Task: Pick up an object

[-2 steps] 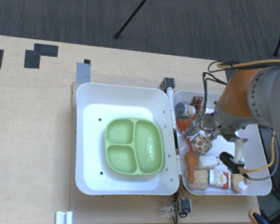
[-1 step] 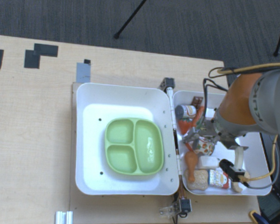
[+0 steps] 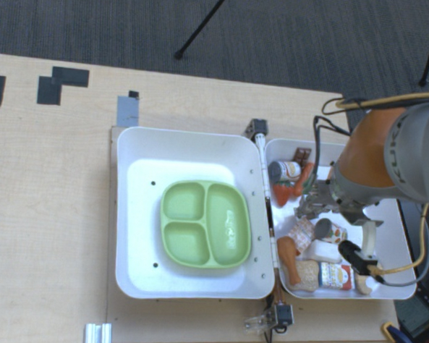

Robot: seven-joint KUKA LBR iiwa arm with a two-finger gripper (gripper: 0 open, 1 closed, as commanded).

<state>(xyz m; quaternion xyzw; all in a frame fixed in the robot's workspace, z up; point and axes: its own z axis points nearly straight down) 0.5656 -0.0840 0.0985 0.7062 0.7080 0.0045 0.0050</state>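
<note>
Approach step: the grey two-finger gripper [image 3: 315,207] hovers over the cluttered right white plastic bin [image 3: 399,236]; jaw state cannot be determined. Next: descend onto 1 item.

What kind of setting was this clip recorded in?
Most likely a robotics lab: a wooden bench carries two white bins, one with a green divided plate, the other with toy food, while tripod legs stand on grey carpet.

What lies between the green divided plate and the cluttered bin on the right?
In the camera view, only the two bins' adjoining white rims separate the green plate from the right bin.
</note>
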